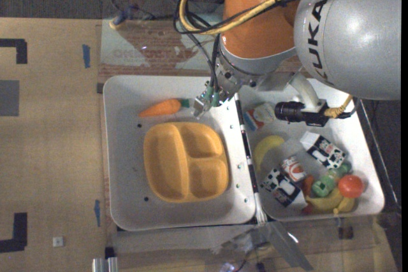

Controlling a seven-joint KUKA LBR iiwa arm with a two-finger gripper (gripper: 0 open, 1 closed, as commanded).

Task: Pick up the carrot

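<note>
An orange carrot (pixel 160 107) with a small green top lies flat near the back of the left white bin (pixel 118 156), pointing left. My gripper (pixel 203 103) hangs just right of the carrot's green end, close to the divider between the bins. The big orange and grey wrist above hides most of the gripper. Nothing shows held in it.
A yellow divided plate (pixel 186 161) lies in the left bin, just in front of the carrot. The right bin (pixel 373 165) holds a banana (pixel 268 148), a red tomato (pixel 350 185), cow-patterned cartons (pixel 325 153) and other toy foods. Cables (pixel 191 3) loop behind the bins.
</note>
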